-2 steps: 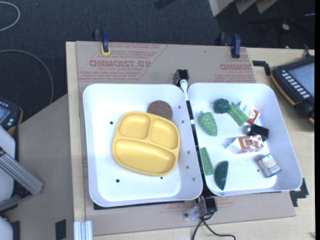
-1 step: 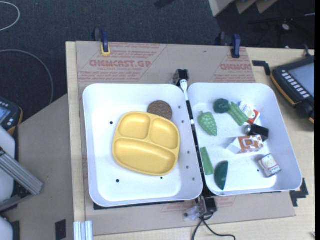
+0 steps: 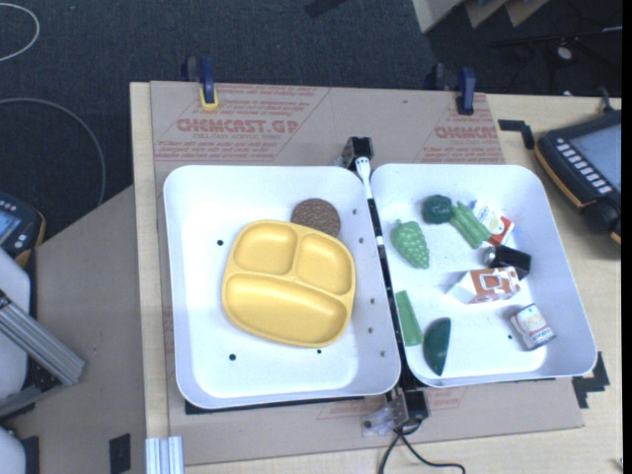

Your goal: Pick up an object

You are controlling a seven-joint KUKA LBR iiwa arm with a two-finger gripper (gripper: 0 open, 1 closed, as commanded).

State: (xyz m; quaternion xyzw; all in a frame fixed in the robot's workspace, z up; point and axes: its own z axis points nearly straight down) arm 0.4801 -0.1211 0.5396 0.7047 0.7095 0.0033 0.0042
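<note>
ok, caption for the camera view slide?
Yellow divided plate and brown disc in left bin; small toy items in right bin.

A brown-topped table [image 3: 296,126] stands on dark carpet floor [image 3: 148,18], with thin white cables [image 3: 59,117] looping at upper left.

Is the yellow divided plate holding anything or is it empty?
Empty. All three compartments of the yellow plate show bare; the brown disc lies behind it.

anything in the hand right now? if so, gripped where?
Cannot be told from this frame. What can be seen: the yellow tray and brown disc lie in the left bin, and the small items, like the green cone, lie loose in the right bin.
</note>
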